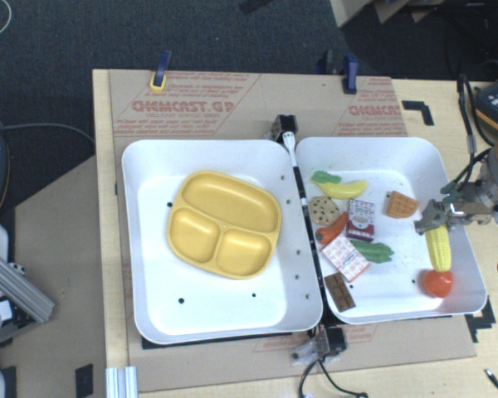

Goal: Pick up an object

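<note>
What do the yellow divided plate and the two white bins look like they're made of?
The yellow divided plate looks like molded plastic: smooth, uniform colour, soft sheen on its rounded ridges. The white bins also seem plastic, thin-walled with rounded corners and a glossy finish, though that's a guess.

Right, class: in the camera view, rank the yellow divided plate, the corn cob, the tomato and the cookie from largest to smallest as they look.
1. Yellow divided plate, by far the largest.
2. Corn cob, long and narrow.
3. Tomato and cookie: these look about alike in size, so I would not rank one above the other.
</note>
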